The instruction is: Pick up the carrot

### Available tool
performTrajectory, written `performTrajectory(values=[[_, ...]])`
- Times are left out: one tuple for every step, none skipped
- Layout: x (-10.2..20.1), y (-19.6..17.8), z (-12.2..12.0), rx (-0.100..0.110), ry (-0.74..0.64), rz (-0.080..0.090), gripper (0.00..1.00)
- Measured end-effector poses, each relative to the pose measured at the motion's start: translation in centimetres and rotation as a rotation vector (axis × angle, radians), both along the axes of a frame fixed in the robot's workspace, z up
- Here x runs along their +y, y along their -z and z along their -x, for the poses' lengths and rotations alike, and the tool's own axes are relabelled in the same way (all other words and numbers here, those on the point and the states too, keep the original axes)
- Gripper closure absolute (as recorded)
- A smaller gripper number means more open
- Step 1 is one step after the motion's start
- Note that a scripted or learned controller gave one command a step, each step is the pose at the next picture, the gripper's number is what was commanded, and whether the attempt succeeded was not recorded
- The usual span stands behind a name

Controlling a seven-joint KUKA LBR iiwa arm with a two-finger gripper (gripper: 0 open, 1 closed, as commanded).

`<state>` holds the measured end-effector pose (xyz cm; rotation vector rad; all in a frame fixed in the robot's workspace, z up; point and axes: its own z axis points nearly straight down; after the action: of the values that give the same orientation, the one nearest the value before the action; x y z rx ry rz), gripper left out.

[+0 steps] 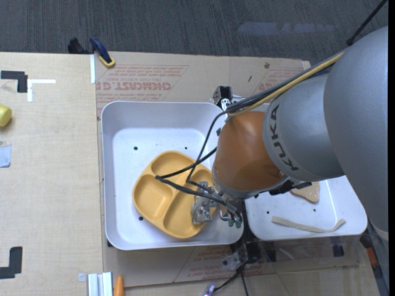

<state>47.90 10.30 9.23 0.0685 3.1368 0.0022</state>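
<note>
Your gripper [207, 209] hangs low over the yellow divided plate [162, 196] near the left bin's [117, 165] front right corner. I cannot tell its state, nor see the carrot, probably hidden beneath. Descend straight, centred, before closing.

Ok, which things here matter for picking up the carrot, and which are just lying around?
For the job:
- gripper, low over the yellow plate
- left bin holding that plate
- carrot: I cannot make it out

Lying about:
- pale strip and tan piece in the right bin
- yellow lump at the bench's left edge
- blue clip
</note>
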Motion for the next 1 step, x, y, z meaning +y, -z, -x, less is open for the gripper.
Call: performTrajectory(values=[[6.58,-5.06,0.13,0.004,0.195,0.002,1.0]])
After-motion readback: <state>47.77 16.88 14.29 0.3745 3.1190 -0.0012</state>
